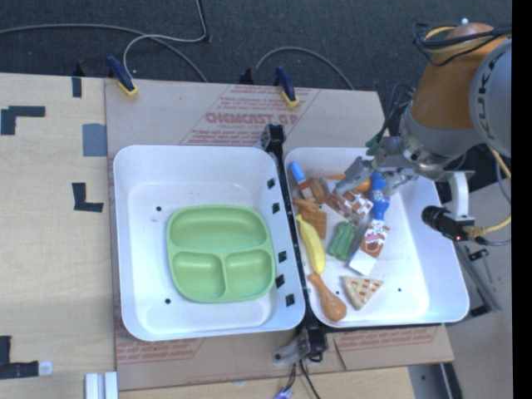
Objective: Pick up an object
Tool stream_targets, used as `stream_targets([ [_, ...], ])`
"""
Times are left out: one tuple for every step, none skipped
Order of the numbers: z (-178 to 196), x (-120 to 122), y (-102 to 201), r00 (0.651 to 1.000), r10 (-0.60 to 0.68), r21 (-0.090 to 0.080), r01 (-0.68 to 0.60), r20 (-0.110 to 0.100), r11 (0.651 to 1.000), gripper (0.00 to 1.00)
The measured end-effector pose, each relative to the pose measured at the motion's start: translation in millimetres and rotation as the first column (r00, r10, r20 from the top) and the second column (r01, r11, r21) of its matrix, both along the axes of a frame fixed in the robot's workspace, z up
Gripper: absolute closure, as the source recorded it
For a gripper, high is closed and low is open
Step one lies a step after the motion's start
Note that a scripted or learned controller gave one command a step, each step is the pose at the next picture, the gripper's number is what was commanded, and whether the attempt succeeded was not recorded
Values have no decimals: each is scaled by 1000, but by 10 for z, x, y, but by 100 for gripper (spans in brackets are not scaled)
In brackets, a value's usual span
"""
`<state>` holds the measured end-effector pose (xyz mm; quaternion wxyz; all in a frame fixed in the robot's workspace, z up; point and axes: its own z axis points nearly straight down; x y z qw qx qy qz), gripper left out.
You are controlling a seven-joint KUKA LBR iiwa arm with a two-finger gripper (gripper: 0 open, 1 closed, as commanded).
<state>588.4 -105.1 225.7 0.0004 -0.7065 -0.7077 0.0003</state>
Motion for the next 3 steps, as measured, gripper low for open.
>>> stream_targets([
  [-1138, -190, -154, 1000, 1, -6, -1, 24, 1000, 0],
  [-1333, 347, -52, 1000, -3, -3, 3, -8, 1000, 0],
  [-1350, 630, -68, 997, -7, -10, 7, -70, 1000, 0],
])
